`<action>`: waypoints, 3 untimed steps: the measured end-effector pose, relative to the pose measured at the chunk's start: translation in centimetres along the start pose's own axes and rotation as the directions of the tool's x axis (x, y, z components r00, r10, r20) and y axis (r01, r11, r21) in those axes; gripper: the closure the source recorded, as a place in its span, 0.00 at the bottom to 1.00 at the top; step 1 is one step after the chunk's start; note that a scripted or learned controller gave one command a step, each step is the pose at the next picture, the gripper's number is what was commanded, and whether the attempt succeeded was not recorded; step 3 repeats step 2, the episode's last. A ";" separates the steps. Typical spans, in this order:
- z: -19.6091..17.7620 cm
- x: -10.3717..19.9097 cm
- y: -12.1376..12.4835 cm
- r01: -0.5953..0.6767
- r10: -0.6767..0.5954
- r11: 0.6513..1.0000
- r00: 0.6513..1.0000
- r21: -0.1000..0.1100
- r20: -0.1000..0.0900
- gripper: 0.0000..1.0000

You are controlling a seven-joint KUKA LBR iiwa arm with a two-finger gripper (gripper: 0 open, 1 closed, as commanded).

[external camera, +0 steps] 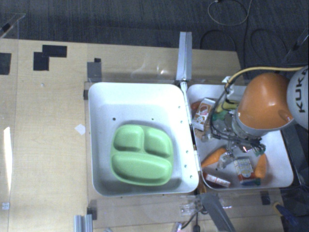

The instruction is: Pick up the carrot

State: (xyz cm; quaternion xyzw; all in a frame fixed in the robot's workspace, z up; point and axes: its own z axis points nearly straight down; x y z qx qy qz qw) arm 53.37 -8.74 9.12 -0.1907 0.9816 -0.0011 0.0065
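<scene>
An orange carrot (212,157) lies in the right bin (285,178) near its front left corner, pointing left. My gripper (232,146) hangs low over the bin's middle, just right of the carrot's thick end and under the orange wrist band (263,102). The wrist hides much of the gripper, and I see nothing clearly held in it.
A second orange piece (261,165) lies at the bin's front right. Small packets (243,168) and a red-and-white box (203,112) crowd around the gripper. The left bin (96,129) holds a green divided plate (142,153). A metal divider post (184,57) stands between the bins.
</scene>
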 end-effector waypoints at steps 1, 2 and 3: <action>-1.3 -0.3 -0.1 -0.005 0.005 1.000 1.000 0.002 0.008 1.00; -12.1 -5.9 -0.5 0.000 0.000 1.000 1.000 -0.001 0.000 1.00; -12.1 -5.9 -0.5 0.000 0.000 1.000 1.000 -0.001 0.000 1.00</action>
